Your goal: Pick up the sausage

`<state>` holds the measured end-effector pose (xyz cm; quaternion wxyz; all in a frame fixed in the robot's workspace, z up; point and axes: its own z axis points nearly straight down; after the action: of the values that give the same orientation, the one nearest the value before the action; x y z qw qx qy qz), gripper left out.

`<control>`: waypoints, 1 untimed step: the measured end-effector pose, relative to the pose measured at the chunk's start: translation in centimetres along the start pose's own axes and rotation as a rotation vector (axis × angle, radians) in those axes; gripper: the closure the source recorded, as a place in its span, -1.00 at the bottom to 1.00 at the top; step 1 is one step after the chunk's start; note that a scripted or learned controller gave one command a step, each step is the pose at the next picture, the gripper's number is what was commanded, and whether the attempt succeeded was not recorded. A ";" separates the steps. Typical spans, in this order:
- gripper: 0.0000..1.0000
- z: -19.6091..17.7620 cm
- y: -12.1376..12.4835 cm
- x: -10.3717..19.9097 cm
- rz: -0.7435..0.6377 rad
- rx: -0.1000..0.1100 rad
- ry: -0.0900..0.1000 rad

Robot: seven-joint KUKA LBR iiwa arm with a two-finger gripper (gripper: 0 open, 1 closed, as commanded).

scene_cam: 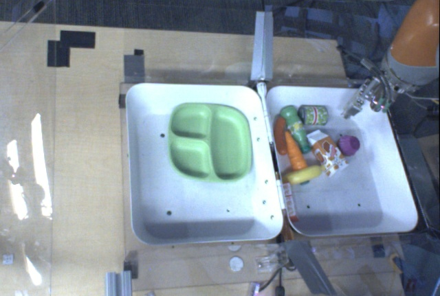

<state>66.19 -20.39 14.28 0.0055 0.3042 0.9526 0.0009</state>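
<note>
The sausage point(279, 134) is a short reddish-brown piece lying along the left wall of the right bin point(385, 185). It lies beside an orange carrot point(295, 153) and a green bottle point(293, 121). My gripper point(359, 104) hangs over the bin's far right corner, well to the right of the sausage and apart from every item. I see nothing held in it.
Clustered in the right bin are a small green-labelled can point(313, 115), a printed carton point(328, 154), a purple piece point(349, 144) and a yellow banana point(303, 175). The left bin point(148, 212) holds a green divided plate point(210, 140). A metal post point(261, 47) stands between the bins at the back.
</note>
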 end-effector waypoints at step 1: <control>1.00 -2.1 0.3 -0.1 -0.316 -0.001 -0.001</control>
<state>66.46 -20.22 16.34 0.0062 0.1507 0.9886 0.0003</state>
